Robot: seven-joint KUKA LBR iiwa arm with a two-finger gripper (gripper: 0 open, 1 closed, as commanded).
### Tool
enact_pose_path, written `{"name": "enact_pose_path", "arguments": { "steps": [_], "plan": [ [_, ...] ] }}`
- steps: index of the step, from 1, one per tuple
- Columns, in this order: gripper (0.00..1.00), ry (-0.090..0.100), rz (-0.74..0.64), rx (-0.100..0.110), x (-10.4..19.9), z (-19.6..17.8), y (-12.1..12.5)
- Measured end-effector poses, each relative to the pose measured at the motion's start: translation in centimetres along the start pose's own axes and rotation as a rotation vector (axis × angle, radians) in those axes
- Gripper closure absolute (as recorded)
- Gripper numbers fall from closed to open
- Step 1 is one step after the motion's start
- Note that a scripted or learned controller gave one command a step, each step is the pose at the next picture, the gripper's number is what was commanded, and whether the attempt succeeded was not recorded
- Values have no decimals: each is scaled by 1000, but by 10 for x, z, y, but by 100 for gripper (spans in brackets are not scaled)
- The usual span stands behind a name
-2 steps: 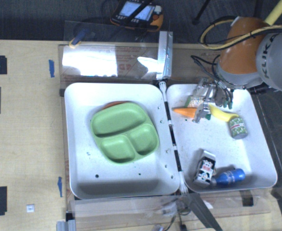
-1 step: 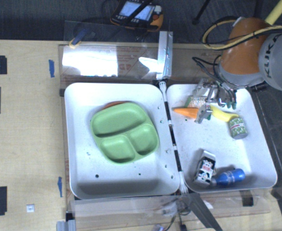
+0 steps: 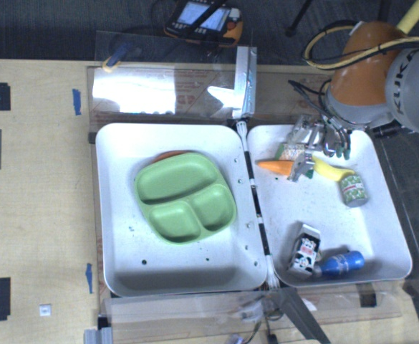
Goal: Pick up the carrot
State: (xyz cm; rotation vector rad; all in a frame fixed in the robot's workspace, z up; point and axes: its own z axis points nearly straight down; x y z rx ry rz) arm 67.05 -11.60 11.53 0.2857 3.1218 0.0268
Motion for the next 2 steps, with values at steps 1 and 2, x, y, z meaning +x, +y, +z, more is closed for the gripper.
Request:
{"name": "enact_pose_path", "arguments": {
  "steps": [1, 2],
  "plan": [
    [0, -16, -163, 28, 1, -1, 1],
    [0, -34, -484, 37, 1, -1, -6]
  ]
}}
